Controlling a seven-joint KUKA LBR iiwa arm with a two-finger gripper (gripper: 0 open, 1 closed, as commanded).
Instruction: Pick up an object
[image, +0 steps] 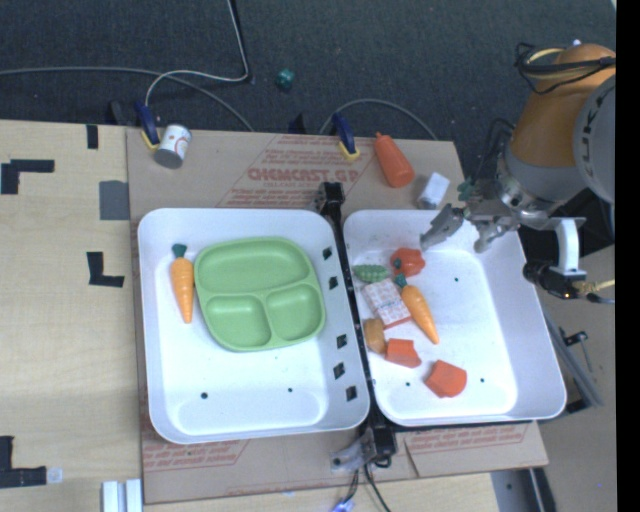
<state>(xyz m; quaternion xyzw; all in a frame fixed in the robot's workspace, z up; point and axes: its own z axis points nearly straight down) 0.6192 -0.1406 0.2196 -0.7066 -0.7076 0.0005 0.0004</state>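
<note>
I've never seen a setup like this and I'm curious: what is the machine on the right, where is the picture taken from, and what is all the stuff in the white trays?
The picture comes from one fixed camera above the bench, looking down at a slant. The grey arm with an orange band is a robot; its metal two-finger gripper hangs open over the right white bin, holding nothing. That bin holds toy food: an orange carrot, a red tomato-like piece, a pink patterned packet and red-orange chunks. The left white bin holds a green divided plate and another small carrot beside it.
</note>
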